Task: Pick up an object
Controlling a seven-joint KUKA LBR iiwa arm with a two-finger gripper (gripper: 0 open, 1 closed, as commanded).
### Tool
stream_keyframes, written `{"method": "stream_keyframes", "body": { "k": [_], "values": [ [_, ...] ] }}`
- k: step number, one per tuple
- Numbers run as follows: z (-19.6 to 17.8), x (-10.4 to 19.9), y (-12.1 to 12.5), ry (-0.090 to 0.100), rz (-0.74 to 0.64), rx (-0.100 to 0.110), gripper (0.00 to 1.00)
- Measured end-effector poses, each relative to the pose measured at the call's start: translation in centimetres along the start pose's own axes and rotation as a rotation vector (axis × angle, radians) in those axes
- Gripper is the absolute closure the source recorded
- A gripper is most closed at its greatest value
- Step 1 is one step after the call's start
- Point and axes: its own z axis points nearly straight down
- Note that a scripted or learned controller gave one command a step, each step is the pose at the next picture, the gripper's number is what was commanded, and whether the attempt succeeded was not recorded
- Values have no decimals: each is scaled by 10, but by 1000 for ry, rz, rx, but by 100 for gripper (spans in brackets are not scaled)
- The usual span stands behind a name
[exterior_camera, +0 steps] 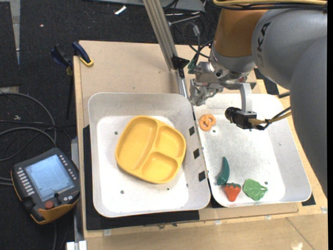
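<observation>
My gripper (pixel 199 97) hangs over the far left corner of the right bin (pixel 265 150), just above and left of a small orange pretzel (pixel 207 122). Nothing shows in its grasp. Near the front of the same bin lie a teal pepper (pixel 223 171), a red strawberry (pixel 232 191) and a green leafy piece (pixel 254 189), close together. A yellow divided plate (pixel 151 149) lies in the left bin (pixel 104 139).
A slanted metal rail (pixel 161 30) runs down to the bins' shared far corner, next to the gripper. A black fitting on a cable (pixel 239 117) hangs over the right bin. A teach pendant (pixel 44 184) lies left of the bench, and a blue clamp (pixel 78 52) at its far left corner.
</observation>
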Motion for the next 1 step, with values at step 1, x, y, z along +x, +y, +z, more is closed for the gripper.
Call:
{"method": "stream_keyframes", "body": {
  "k": [1],
  "values": [
    [0, 52, 13, 0, -1, -5, 100]
  ]
}}
